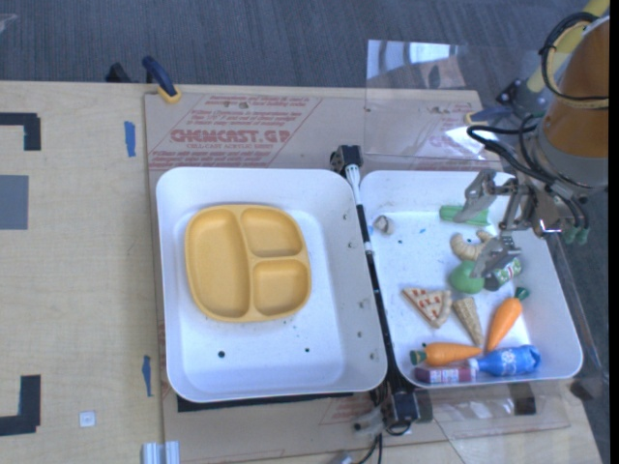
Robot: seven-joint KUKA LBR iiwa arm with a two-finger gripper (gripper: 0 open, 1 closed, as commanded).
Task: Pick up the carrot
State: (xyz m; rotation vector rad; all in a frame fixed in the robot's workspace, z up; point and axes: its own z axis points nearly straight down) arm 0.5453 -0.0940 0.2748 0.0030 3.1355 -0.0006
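While the jaws hang above, the carrot [503, 322] lies untouched

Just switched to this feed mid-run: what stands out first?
The yellow divided plate dominates the left bin. The right bin holds a cluster of toy food, with two carrots near its front beside a blue bottle. The gripper hangs over that bin's far side.

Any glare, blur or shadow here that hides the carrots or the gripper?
Camera view: even lighting, soft shadows; glare only on the clear sheet behind the bins; both carrots stay sharp; the gripper is small and dark against clutter, so its fingers are unreadable.
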